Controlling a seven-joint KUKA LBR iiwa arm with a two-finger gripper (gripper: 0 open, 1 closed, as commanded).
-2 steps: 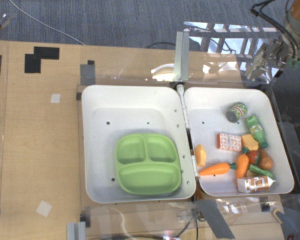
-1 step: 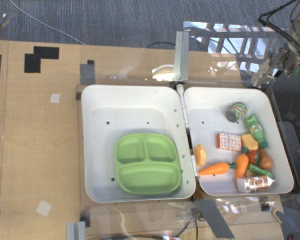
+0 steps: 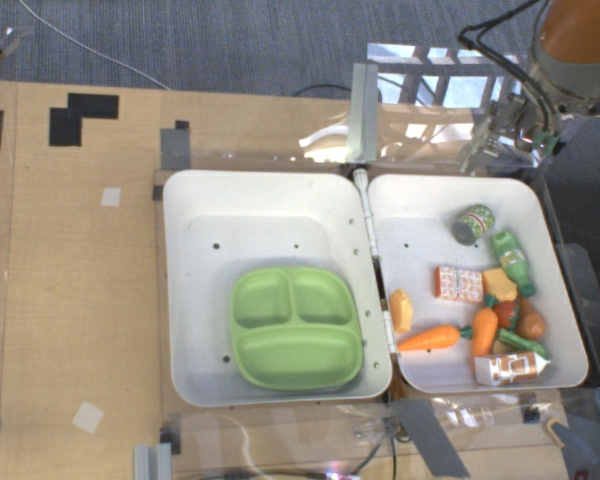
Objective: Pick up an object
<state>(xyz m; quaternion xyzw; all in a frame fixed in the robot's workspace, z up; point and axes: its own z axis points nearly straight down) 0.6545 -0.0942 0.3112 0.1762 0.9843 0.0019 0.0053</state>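
The right bin point(image 3: 420, 218) holds several toy foods. Among them are a green can point(image 3: 473, 223), a green bottle point(image 3: 512, 260), a red-and-white box point(image 3: 459, 284), a yellow wedge point(image 3: 499, 284), two carrots point(image 3: 430, 339) point(image 3: 485, 330), a pale bread piece point(image 3: 401, 310) and a white-and-red can point(image 3: 510, 368) lying on its side. The gripper point(image 3: 510, 133) hangs above the bin's far right rim, beyond the green can and apart from every item. Nothing shows between its tips.
The left bin point(image 3: 210, 228) bears a green divided plate point(image 3: 295, 326) toward its front. A metal frame point(image 3: 420, 78) stands behind the right bin. The orange-banded arm point(image 3: 580, 18) comes in at the top right. Black cables loop beside it.
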